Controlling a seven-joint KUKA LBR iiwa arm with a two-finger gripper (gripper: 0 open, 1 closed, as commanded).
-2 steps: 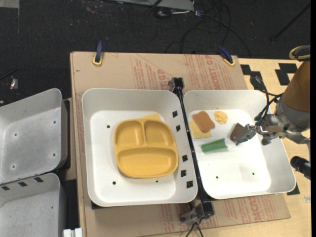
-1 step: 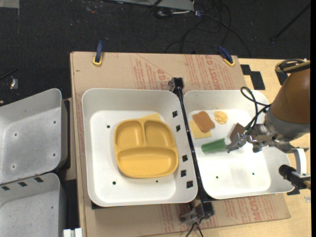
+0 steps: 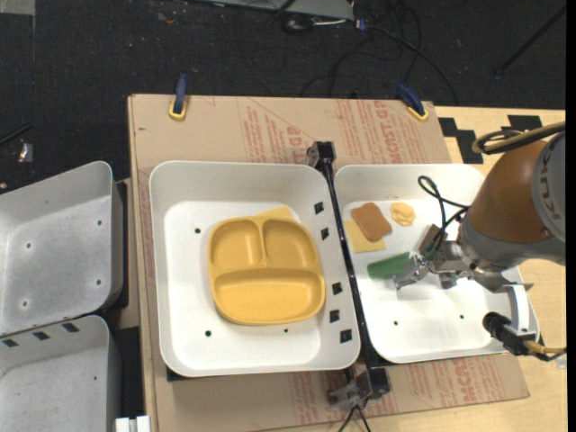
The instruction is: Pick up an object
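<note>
I have the gripper (image 3: 409, 275) down at the green block (image 3: 389, 265) — grip state unclear, nothing lifted yet.

Tray (image 3: 266, 272) in left bin (image 3: 171, 241); food pieces (image 3: 370, 222) in right bin (image 3: 450, 336).

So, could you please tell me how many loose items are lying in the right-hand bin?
3: a brown slice on a yellow sheet near the divider, a small yellow piece to its right, and a green block below them by the pincer. The arm may hide others.
</note>
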